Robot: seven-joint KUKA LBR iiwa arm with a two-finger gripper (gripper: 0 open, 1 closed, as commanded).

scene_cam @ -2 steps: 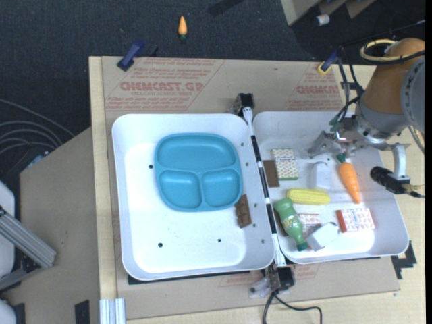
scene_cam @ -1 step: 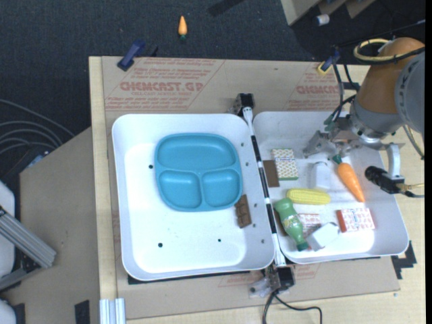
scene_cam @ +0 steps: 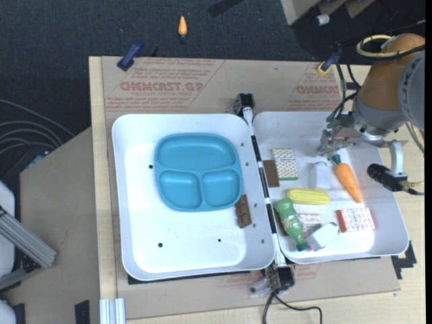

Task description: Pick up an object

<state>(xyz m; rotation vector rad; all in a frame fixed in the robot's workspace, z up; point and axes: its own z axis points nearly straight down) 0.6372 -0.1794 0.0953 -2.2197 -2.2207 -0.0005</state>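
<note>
The hand hangs over the right bin; I cannot tell its grip. A carrot lies just below it, a corn cob further down-left.

My gripper hangs over the right bin, just above the carrot, with a corn cob, green bottle and small packets nearby, while the left bin holds a blue divided tray.

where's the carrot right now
The carrot lies in the right bin, toward its right side, just below the gripper and right of the corn.
</note>
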